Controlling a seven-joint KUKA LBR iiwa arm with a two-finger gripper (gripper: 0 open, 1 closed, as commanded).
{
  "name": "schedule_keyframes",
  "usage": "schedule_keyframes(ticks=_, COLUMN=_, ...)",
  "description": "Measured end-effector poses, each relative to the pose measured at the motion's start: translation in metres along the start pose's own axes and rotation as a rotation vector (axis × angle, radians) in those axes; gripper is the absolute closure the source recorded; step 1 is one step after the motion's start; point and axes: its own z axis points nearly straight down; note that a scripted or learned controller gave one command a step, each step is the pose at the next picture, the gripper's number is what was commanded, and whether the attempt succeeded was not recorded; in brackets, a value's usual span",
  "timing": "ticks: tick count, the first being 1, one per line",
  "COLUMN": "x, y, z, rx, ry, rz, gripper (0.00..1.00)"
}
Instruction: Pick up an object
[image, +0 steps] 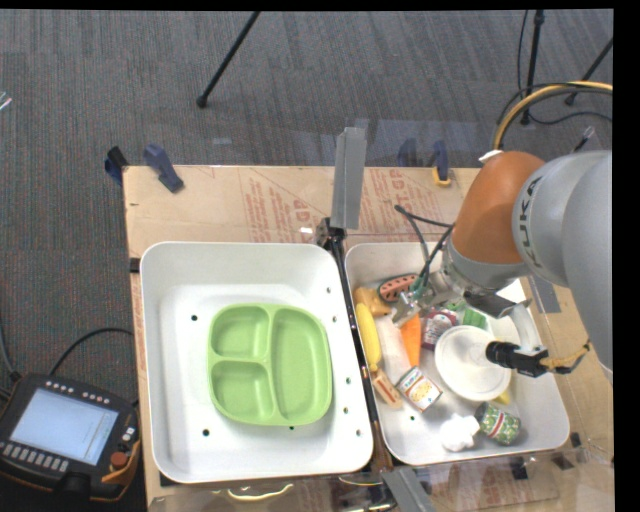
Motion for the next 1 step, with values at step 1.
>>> schedule_keyframes(ticks=1, x=0.0401, y=0.0541, z=-0.1224, rx=-0.001, ry=0.002, rz=0.059, gripper=1.0)
